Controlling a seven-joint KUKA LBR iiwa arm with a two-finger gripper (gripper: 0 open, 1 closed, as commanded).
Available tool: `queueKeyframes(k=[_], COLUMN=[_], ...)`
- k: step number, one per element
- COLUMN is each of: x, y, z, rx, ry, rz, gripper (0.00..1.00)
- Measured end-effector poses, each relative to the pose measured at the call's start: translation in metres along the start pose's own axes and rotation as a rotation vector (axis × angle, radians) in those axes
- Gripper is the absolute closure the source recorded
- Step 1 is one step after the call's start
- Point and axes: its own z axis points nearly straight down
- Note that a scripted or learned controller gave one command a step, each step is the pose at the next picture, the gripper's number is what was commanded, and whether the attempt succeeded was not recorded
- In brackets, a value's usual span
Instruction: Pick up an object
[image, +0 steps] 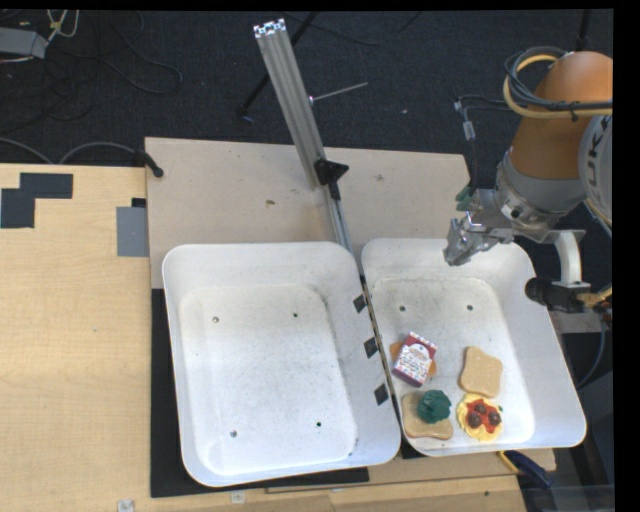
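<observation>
In the right bin lie several small objects near its front: a red and white carton, a slice of toast, a green lump on a bread slice, and a yellow piece with red dots. My gripper hangs over the back edge of the right bin, well behind these objects, with nothing seen in it.
The left bin stands beside the right one, with black clips along the shared wall. A slanted aluminium post rises behind the bins. A wooden table surface lies to the left.
</observation>
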Motion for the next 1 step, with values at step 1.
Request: queueKeyframes(k=[1], x=[0.048], y=[-0.0312], z=[0.0013], rx=[0.007], ry=[0.002], rz=[-0.004], gripper=[1.0])
